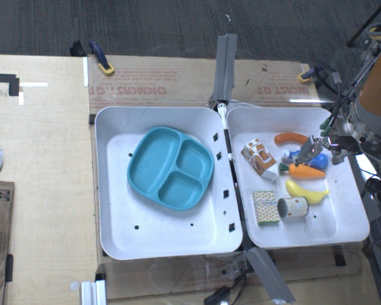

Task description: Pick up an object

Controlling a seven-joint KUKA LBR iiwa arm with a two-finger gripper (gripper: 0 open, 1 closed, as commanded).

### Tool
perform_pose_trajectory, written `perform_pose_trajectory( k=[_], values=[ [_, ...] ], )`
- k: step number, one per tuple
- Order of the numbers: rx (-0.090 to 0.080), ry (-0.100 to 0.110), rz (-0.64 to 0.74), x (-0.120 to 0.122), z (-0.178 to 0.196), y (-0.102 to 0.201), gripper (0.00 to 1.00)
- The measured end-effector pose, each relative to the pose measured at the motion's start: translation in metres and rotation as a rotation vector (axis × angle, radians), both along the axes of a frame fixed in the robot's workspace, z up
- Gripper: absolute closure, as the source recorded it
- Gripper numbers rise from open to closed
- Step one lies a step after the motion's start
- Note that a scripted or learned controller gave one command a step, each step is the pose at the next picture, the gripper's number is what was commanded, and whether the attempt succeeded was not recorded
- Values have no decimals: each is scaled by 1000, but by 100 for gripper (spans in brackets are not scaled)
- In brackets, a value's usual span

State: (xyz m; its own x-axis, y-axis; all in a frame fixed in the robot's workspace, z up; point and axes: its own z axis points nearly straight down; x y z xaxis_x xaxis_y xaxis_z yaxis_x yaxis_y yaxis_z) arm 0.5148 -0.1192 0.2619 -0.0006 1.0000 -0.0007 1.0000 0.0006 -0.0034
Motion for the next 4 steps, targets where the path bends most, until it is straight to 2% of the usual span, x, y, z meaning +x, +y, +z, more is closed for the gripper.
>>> perform_pose_trajectory(
  k=[1, 2, 3, 4],
  values=[
    [2, 1, 41, 4, -145, -30, 0],
    [2, 2, 38, 5, -136, -31, 100],
    [3, -1, 283, -38, -171, -61, 100],
    [1, -4, 299, 57, -170, -102, 100]
  ],
)
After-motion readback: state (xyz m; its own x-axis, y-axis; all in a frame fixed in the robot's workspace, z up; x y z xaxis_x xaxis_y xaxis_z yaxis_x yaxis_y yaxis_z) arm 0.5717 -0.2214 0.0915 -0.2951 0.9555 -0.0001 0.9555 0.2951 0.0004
